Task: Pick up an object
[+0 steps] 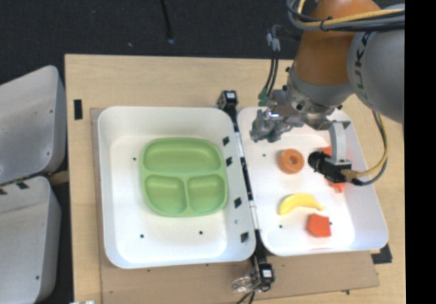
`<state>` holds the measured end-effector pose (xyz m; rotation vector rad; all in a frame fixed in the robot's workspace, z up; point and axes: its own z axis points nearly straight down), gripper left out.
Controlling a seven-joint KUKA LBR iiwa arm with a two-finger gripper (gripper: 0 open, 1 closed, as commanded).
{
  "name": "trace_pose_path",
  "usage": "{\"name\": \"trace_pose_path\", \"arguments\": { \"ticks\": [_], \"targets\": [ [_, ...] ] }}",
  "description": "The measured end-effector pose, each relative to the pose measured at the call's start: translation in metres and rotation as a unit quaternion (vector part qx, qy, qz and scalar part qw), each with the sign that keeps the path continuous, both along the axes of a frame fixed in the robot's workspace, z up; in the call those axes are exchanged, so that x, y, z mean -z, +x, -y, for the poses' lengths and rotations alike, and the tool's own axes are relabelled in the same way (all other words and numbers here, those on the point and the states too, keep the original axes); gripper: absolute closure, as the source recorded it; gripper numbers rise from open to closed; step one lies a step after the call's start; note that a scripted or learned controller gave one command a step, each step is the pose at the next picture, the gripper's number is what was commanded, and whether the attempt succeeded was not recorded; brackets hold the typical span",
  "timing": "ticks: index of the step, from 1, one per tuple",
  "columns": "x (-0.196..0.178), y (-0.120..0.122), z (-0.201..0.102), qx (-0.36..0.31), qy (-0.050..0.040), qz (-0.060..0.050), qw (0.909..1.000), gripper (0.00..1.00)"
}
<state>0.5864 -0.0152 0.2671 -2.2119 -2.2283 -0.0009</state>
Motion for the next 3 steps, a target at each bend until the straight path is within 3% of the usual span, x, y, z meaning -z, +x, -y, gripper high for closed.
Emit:
{"name": "trace_pose_path", "arguments": {
  "ticks": [1, 2, 3],
  "targets": [
    [0.0, -0.012, -0.059, 0.0, -0.0004, 0.0, 1.0, 1.0],
    [0.004, -0.027, -0.098, 0.001, -0.0006, -0.001, 1.0, 1.0],
    [0.003, -0.026, -0.096, 0.002, -0.0004, 0.0, 1.0, 0.0]
  ]
}}
